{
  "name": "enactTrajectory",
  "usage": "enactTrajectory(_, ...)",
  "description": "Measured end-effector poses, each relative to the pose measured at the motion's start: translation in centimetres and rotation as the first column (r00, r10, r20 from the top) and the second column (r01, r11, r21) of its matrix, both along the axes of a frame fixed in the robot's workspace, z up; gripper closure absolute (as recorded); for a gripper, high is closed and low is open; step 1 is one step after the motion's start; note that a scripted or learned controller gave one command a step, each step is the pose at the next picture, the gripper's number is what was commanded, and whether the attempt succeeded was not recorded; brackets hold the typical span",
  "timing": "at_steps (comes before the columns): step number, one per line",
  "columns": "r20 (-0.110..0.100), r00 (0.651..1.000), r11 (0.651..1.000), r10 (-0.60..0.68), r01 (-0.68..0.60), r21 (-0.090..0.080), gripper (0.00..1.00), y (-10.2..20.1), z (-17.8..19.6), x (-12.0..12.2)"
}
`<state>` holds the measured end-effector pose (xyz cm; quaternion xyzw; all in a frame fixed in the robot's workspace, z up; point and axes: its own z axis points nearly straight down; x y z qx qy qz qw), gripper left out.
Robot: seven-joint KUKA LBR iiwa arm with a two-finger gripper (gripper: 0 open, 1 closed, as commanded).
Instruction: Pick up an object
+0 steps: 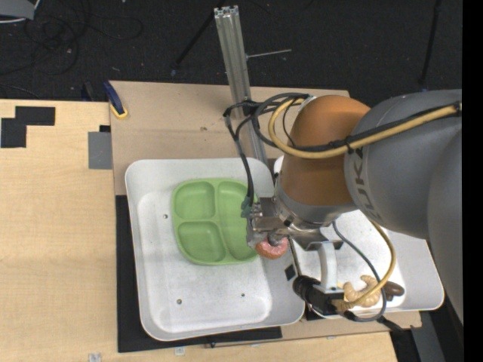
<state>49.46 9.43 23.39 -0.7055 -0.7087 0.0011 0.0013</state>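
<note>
Object: a small, rounded pink-red item (272, 249) lies at the right rim of the left bin (196, 300), at 4 o'clock from a green plate (207, 221) with three compartments and touching that plate's edge. The tool (263, 228) sits directly above the item, at its 11 o'clock. Whether the tool is spread, pressed together or pinching the item cannot be told.

Surface: both white bins rest on a pale wooden tabletop (53, 225). At 12 o'clock from the plate a metal post (234, 59) rises against a dark floor (113, 21) strewn with cables.

Obstructions: the grey and orange arm (392, 164) covers most of the right bin (419, 277). The item's exact shape is hard to make out.
</note>
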Motion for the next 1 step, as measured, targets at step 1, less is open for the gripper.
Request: enactTrajectory(1,0.0,1.0,1.0,-0.002,0.002,-0.001,0.0,-0.12,-0.01,0.01)
